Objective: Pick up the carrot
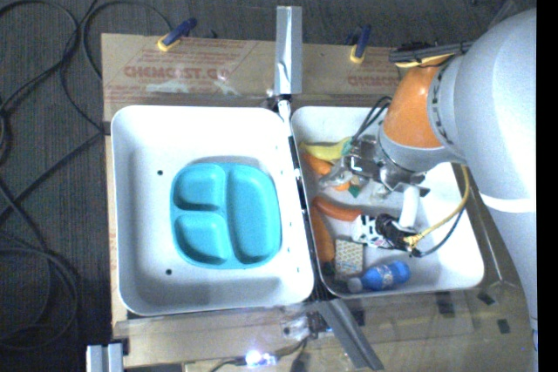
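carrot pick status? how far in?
Done: the grey arm has reached into the right white bin, with the gripper low over the clutter. In hand: nothing clearly; whether it grips anything is hidden. Left: the long orange carrot lies in the bin beside the yellow banana-shaped piece, so grasp and lift remain. The blue divided tray sits in the left white bin.

the worktop (131,70) is brown board, clipped at its far edge, bearing two white bins side by side: left bin (139,144), right bin (453,261).
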Available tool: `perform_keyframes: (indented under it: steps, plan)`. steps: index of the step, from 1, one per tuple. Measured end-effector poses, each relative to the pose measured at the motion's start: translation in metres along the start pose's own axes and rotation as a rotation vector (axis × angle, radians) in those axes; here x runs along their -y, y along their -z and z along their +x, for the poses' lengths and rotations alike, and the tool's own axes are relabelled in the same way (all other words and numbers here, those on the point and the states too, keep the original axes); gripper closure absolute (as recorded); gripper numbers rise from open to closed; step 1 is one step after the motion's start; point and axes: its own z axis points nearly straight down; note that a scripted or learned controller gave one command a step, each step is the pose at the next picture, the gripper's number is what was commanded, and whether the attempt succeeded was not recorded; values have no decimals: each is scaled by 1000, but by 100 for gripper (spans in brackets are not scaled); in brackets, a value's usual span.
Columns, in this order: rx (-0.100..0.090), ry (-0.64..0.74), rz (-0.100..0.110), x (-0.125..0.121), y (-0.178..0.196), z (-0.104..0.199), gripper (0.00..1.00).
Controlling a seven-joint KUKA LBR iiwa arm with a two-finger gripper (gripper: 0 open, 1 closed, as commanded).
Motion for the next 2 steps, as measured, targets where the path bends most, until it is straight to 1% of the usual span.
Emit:
perform_keyframes:
  steps: [1, 2]
  plan:
    - [-1, 2, 1, -1, 6, 1, 100]
    - [3, -26, 13, 50, 92, 57, 100]
